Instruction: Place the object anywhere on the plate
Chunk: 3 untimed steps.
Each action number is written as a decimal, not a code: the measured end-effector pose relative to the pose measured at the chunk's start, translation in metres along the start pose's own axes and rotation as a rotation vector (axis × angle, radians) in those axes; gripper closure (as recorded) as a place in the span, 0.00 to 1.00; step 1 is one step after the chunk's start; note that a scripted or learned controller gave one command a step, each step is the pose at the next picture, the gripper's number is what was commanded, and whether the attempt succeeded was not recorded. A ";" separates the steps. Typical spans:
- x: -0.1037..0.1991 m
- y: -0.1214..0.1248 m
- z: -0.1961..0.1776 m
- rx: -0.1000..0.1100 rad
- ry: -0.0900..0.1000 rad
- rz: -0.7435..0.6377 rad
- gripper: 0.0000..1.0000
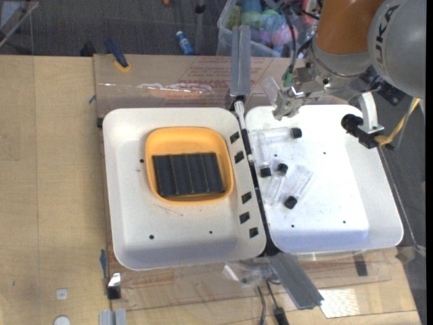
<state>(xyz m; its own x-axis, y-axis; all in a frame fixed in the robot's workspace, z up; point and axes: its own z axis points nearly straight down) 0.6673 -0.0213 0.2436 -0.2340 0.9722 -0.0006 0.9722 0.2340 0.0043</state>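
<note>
Grey and orange, your arm (365, 19) leans in over the far edge of the right bin (352, 229), wrist bent down, its gripper (287, 107) hanging above that bin's far left corner. You can see nothing between the fingers; how wide they stand is too blurred to tell. Your objects, three clear plastic vials (281, 171) with black caps, lie loose in the left half of the right bin, near the divider. In the left bin (122, 235) sits the plate (186, 139), a glossy orange rounded square carrying a dark ribbed rectangular slab (188, 175).
</note>
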 end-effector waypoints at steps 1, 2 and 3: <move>0.000 0.000 -0.015 0.000 -0.001 -0.037 1.00; -0.009 -0.002 -0.030 -0.001 -0.001 -0.224 1.00; -0.025 -0.006 -0.046 -0.001 -0.002 -0.263 1.00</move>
<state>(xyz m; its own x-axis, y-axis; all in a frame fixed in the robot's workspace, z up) 0.6676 -0.0472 0.2895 -0.4791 0.8778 -0.0034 0.8778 0.4791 0.0047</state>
